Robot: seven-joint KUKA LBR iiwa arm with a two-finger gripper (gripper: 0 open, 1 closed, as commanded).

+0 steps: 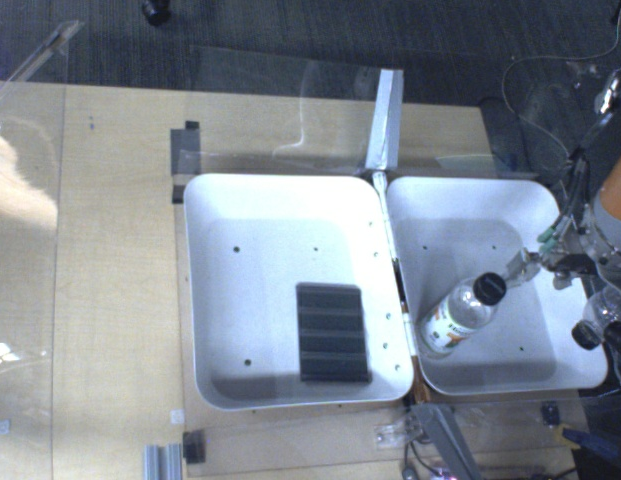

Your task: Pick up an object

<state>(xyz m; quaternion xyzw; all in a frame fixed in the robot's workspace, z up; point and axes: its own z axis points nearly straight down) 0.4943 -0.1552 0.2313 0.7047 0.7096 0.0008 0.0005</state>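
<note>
A clear plastic bottle (458,316) with a black cap (489,288) lies tilted in the right bin (470,208), near that bin's left wall. Its cap points up and to the right. My gripper (520,266) reaches in from the right edge and hangs just right of the cap, close to it. Nothing is seen held in the gripper. A black ribbed rectangular block (333,333) lies flat in the left bin (250,228), toward the front right.
A metal divider post (384,118) rises behind the seam between the bins. Clear plastic screens stand along the back and left of the bench. Cables and clamps crowd the front right corner (440,448).
</note>
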